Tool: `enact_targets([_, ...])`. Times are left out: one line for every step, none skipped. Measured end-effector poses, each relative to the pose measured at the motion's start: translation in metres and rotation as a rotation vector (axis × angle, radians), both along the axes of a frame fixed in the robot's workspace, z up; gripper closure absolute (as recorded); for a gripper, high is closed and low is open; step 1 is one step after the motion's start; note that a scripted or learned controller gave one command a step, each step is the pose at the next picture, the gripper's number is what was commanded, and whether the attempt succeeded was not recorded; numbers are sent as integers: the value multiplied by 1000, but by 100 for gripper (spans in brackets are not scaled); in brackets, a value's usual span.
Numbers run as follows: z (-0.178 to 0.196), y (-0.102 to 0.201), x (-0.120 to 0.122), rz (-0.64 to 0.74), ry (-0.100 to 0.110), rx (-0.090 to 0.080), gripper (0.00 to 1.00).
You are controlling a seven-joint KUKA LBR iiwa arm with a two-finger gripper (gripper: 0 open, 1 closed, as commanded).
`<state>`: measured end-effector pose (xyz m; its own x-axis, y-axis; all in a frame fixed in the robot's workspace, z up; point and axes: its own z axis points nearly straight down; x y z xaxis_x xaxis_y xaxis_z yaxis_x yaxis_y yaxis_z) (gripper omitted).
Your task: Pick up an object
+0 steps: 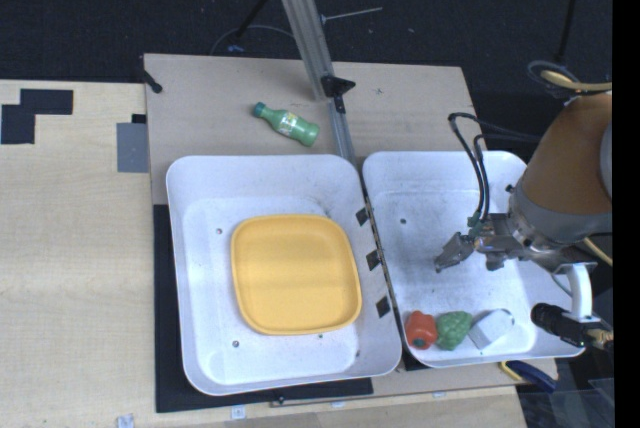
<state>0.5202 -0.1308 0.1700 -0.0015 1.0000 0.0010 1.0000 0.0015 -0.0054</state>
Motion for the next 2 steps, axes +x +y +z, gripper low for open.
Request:
enact_targets([-48, -5, -8, -2, -1, 0, 0])
enact_targets([-79, -5, -8, -1, -6, -1, 0])
